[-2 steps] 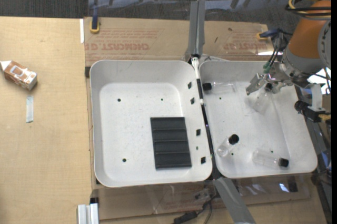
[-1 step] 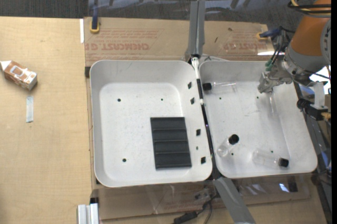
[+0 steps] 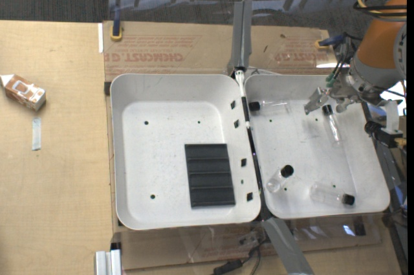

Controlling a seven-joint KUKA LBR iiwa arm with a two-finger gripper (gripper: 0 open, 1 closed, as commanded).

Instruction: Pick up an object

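Camera view: the pincer (image 3: 328, 104) hangs over the right bin's (image 3: 362, 202) far side, closed on a clear vial (image 3: 332, 126) that dangles below it. Three more vials lie in that bin; a black block (image 3: 209, 175) lies in the left bin (image 3: 119, 157).

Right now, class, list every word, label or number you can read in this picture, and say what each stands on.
"CHEMCAST GP": red print, repeated and upside down, on the brown cardboard sheet behind the two white bins.
Small orange and white box on the wooden bench: its print is too small to read.
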